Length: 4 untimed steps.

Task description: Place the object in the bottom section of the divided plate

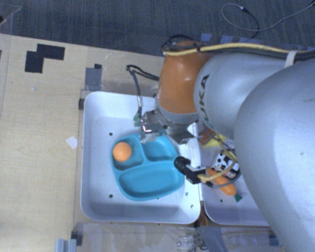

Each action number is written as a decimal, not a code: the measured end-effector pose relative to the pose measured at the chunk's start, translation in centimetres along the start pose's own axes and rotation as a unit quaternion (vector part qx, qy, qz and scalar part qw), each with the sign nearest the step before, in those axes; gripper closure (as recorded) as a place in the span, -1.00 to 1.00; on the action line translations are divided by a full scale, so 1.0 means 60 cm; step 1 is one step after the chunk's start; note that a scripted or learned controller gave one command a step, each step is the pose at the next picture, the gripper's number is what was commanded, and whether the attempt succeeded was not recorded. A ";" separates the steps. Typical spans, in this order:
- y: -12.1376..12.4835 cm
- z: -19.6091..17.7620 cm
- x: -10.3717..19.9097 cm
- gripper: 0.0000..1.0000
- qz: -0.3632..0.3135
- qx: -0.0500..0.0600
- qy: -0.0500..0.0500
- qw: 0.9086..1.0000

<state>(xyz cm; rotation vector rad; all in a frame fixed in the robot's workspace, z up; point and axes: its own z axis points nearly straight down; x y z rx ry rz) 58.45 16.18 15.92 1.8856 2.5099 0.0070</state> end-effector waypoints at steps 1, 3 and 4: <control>-0.092 -0.001 0.006 1.00 0.093 0.001 0.000 0.996; -0.051 -0.061 -0.081 1.00 0.097 0.001 -0.001 0.995; -0.048 -0.079 -0.081 1.00 0.096 -0.001 -0.001 0.995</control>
